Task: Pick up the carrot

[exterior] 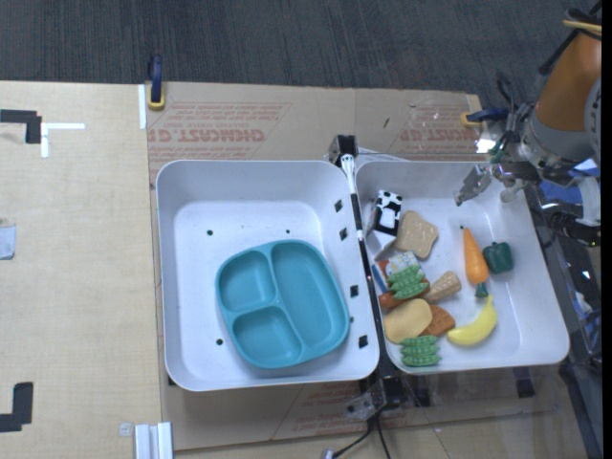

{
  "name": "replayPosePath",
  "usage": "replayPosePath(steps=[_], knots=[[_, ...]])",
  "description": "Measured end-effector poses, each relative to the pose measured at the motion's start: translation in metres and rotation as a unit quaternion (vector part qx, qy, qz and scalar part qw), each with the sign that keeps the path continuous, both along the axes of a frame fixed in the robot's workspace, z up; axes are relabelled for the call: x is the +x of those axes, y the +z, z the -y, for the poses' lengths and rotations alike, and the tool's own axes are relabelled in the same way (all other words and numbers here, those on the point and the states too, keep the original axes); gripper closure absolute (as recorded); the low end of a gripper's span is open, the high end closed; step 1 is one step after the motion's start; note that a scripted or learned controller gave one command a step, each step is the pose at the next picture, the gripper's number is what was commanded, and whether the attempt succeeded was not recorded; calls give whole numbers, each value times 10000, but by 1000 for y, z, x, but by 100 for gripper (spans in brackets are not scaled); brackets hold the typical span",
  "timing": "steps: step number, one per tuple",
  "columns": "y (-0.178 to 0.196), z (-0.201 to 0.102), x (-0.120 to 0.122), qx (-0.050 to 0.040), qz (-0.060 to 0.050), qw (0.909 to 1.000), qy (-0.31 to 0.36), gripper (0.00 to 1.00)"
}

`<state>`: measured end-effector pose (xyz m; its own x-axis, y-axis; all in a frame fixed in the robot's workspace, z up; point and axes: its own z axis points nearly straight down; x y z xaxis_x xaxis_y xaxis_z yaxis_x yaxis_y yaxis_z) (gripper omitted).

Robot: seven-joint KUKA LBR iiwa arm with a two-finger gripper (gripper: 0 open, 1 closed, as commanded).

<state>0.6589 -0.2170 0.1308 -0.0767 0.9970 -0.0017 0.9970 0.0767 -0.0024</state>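
The orange carrot (474,256) lies on the floor of the right bin (535,338), its tip pointing toward the far wall, with a dark green pepper (497,256) touching its right side. My gripper (486,187) hangs over the bin's far right corner, up and slightly right of the carrot and well apart from it. Its two fingers are spread open and nothing is between them.
The right bin also holds a banana (475,326), a bread slice (417,234), a black-and-white toy (386,210) and several other play foods at its left side. A teal divided plate (281,302) sits in the left bin (182,256).
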Motion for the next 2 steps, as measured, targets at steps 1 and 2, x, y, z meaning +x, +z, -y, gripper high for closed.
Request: replayPosePath(steps=[1,2], knots=[[-38,-3,-46,70,10,9997,233,0],[-28,-1,-45,30,31,9997,235,100]])
